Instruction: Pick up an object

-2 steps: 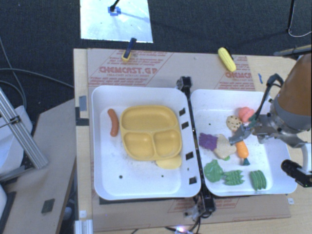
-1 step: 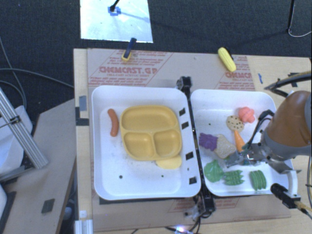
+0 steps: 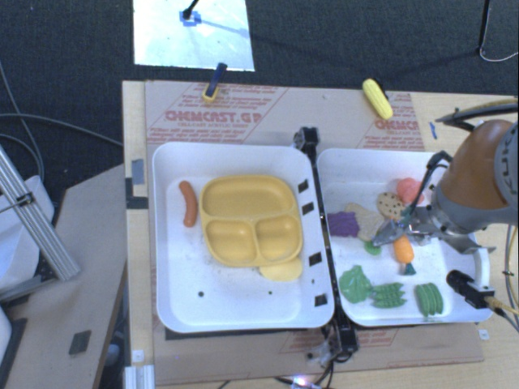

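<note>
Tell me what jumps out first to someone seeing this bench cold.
The yellow divided tray dominates the left bin, with a toy sausage beside it. In the right bin, the gripper hangs low over bright toy foods, by an orange carrot. A toy corn cob lies outside on the board.

Divided tray point(image 3: 247, 217) in left bin point(image 3: 166, 241), sausage point(image 3: 189, 203) at its left

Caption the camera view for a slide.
Gripper low in the right white bin among toy foods, beside a small orange carrot.
</note>
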